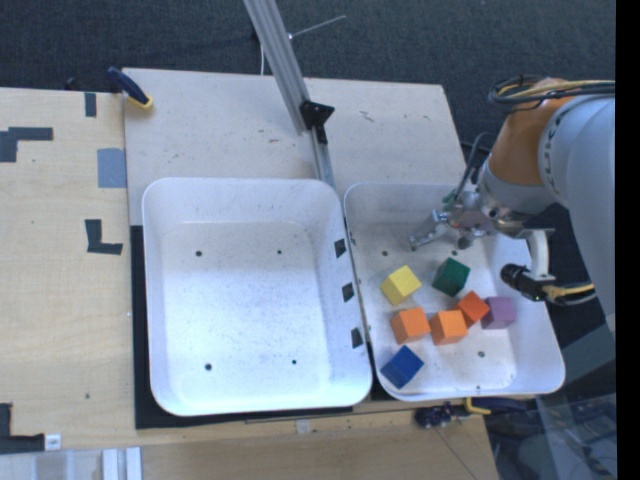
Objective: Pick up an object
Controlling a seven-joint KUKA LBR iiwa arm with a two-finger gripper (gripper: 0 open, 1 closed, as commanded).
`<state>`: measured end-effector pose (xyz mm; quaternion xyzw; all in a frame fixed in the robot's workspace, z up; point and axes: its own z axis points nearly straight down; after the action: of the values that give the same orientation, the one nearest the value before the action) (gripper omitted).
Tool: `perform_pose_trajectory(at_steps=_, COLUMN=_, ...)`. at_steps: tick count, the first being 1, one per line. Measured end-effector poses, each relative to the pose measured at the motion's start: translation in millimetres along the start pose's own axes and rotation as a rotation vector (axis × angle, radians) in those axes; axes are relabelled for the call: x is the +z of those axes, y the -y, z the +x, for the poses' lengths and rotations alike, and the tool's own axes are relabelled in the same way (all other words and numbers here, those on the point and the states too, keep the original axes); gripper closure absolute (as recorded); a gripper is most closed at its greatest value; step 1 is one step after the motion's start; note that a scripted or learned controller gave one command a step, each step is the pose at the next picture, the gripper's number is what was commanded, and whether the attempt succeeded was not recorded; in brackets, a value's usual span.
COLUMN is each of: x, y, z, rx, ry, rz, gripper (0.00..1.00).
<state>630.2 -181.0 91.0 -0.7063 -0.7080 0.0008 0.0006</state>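
Even bright light, soft shadows, slightly grainy focus.

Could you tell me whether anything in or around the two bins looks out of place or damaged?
Nothing stands out. The coloured blocks, among them the yellow block, green block and blue block, all sit loosely clustered inside the right bin. None has spilled over a rim. The gripper hangs above that bin's far part.

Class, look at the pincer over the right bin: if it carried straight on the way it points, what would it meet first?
Probably bare floor of the right white bin: the pincer points leftward, above the yellow cube. Depth is unclear.
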Motion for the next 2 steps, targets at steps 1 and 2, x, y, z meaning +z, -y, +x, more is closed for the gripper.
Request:
perform_pose_trajectory(at_steps=1, x=-11, y=0, z=0, rx=-0.001, ry=0.000, rz=0.000, gripper=1.00)
perform_pose_trajectory(at_steps=2, x=-59, y=-5, z=10, rx=0.000, ry=0.000, rz=-0.006, gripper=1.00)
